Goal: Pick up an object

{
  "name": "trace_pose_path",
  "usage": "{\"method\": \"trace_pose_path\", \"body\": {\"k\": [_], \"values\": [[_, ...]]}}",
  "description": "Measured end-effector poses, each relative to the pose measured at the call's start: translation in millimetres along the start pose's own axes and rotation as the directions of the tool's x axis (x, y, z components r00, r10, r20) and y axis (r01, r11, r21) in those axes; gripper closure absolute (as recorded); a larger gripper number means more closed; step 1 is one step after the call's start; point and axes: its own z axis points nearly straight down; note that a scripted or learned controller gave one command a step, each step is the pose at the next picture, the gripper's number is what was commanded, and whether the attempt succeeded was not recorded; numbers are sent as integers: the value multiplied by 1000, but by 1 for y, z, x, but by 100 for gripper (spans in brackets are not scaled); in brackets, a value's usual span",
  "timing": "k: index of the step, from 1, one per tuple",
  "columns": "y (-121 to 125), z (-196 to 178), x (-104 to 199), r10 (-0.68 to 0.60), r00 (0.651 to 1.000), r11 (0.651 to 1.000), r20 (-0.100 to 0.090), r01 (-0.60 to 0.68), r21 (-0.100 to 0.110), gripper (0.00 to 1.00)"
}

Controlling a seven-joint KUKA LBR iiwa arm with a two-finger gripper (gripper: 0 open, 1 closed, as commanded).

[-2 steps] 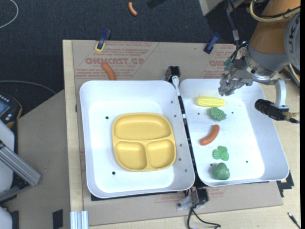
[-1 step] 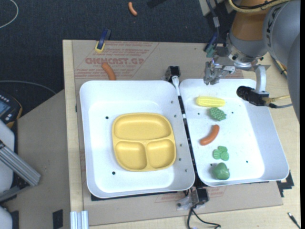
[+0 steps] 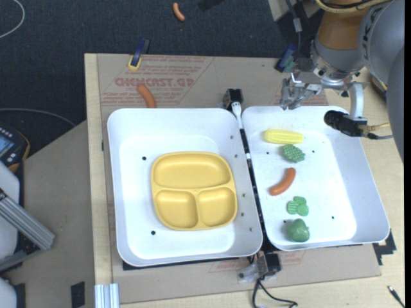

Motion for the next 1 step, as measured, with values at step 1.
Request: {"method": "trace_pose_path", "body": {"k": [1], "values": [[0, -11, 8, -2, 1000, 1000, -1, 2, -1, 100]]}}
